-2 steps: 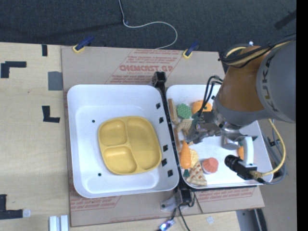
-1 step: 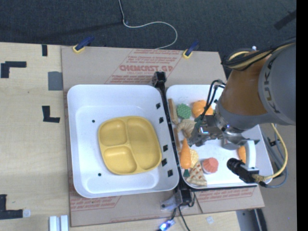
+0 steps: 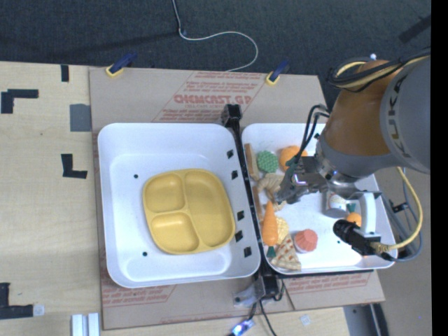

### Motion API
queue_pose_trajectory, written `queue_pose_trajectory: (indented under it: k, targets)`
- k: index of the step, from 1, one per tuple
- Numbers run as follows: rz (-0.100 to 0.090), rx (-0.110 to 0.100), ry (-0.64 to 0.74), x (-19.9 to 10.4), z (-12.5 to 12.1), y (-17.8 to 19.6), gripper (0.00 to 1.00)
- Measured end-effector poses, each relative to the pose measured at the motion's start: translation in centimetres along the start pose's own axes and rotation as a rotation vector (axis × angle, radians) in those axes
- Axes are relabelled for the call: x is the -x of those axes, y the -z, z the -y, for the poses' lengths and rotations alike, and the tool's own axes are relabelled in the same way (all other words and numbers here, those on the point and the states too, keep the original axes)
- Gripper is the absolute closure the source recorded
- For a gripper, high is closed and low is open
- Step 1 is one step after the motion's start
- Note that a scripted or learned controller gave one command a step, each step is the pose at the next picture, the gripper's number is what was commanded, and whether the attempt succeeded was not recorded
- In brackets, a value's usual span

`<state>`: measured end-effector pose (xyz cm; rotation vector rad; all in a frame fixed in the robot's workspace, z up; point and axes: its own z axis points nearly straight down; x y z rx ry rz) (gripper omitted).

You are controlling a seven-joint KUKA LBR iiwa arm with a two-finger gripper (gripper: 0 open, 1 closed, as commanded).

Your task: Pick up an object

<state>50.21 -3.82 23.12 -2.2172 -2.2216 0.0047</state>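
The arm [image 3: 364,121] reaches in from the right and hangs over the right bin [image 3: 318,257], where the loose play food lies crowded against the wall shared with the left bin [image 3: 119,152]. The gripper [image 3: 290,187] sits low among these pieces, just beside a pale stick-like item [image 3: 268,183] and below the green round piece [image 3: 267,162]. From this slanted height the fingers are dark and partly masked by the wrist, so whether they are spread or closed cannot be told, and nothing can be seen caught between them.

Candidates for the pick lie close: an orange carrot-shaped piece [image 3: 269,219], a waffle-textured wedge [image 3: 285,253] and a red round slice [image 3: 306,240] toward the near edge, and an orange fruit [image 3: 289,154] partly under the arm. They probably gather at the divider because the bin floor lets them slide there.

The yellow divided plate [image 3: 187,210] rests alone in the left bin, well apart from the tool. The grasp appears to be under way rather than done.
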Motion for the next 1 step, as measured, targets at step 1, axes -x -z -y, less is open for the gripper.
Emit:
queue_pose_trajectory:
  k: [1]
  targets:
    - [0.001, -0.003, -0.003, 1.39, 0.56, -1.04, 1.0]
